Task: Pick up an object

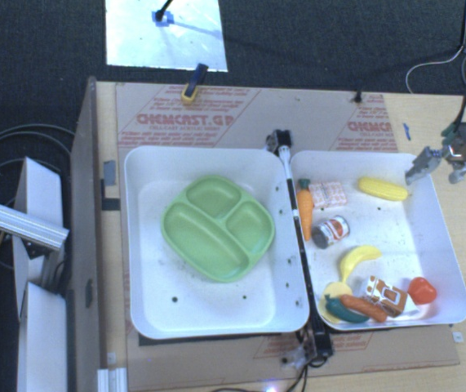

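The gripper (443,163) hovers at the frame's right edge above the right bin (445,243), jaws seemingly open and empty; nothing is picked yet

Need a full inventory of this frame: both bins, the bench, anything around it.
divided plate: 1, green, middle of left bin
carrot: 1, orange, right bin, along its left wall
small packet: 1, white and red, right of the carrot
can: 1, silver and red, lying below the packet
yellow pieces: 2, one near the top of the right bin, one curved banana mid-bin
tomato: 1, red, bottom right
printed box: 1, brown and white, left of the tomato
small pile: orange, dark green and yellow, bottom; count unclear
cardboard sheet: 1, brown, under the bins
gripper: 1, grey, over the right bin's top right corner
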Controlling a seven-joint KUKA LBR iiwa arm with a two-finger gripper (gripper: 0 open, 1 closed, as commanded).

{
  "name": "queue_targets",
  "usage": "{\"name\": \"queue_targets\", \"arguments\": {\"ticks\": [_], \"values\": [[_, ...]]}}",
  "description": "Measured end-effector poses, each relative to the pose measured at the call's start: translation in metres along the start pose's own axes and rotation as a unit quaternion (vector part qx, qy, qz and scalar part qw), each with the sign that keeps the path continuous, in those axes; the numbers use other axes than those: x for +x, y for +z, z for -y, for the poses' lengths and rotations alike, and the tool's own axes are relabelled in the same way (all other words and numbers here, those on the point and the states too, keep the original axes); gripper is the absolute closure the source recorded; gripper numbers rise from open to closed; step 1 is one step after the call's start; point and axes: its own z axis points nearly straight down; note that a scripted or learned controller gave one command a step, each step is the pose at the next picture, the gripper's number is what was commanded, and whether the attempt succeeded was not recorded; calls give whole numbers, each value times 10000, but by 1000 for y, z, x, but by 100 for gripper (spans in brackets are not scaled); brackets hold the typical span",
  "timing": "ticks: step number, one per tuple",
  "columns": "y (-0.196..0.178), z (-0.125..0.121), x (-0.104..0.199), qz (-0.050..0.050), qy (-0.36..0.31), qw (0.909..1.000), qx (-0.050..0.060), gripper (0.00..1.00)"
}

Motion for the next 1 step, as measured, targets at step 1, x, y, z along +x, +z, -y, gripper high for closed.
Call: {"name": "queue_targets", "arguments": {"ticks": [1], "values": [[56, -29, 63, -17, -36, 10000, 13, 0]]}}
